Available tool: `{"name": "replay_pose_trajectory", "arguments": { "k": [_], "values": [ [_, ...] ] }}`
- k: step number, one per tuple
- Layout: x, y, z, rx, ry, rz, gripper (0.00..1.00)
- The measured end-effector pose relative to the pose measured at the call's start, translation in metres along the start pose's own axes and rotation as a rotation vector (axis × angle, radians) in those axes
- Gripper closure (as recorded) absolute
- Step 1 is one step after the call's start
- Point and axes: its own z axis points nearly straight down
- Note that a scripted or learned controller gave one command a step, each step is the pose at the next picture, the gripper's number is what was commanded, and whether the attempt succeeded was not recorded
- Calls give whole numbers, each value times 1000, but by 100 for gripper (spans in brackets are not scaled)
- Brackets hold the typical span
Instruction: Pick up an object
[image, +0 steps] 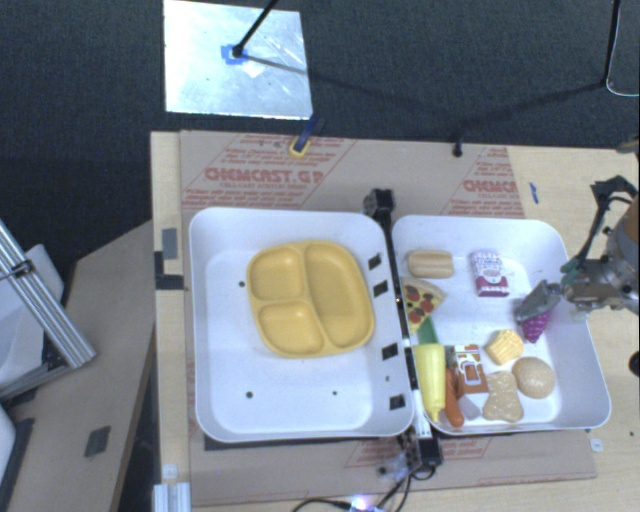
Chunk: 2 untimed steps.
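The jaws (540, 300) reach in over the right bin's (575, 345) right rim, low above its floor; whether they are wide or narrow I cannot tell. Just beneath their tip lies a purple piece (534, 324), touching or nearly so (the slant hides which).

That bin is crowded along its left wall and front: one bun (431, 264), one pizza slice (422, 298), one corn cob (431, 373), one hot dog (453, 398), one carton (470, 364), one cheese wedge (504, 347), one cookie (502, 398) and one round roll (535, 377). A red packet (489, 273) lies apart near the back. Bare floor remains in the middle and along the right edge.

The left bin (225, 330) holds one yellow tray (309, 298) with three compartments, with open floor all round it.
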Motion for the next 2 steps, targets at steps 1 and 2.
{"name": "replay_pose_trajectory", "arguments": {
  "k": [1, 2],
  "values": [
    [0, 2, -6, -12, -3, -4, 0],
    [10, 7, 47, -8, -1, -2, 0]
  ]
}}
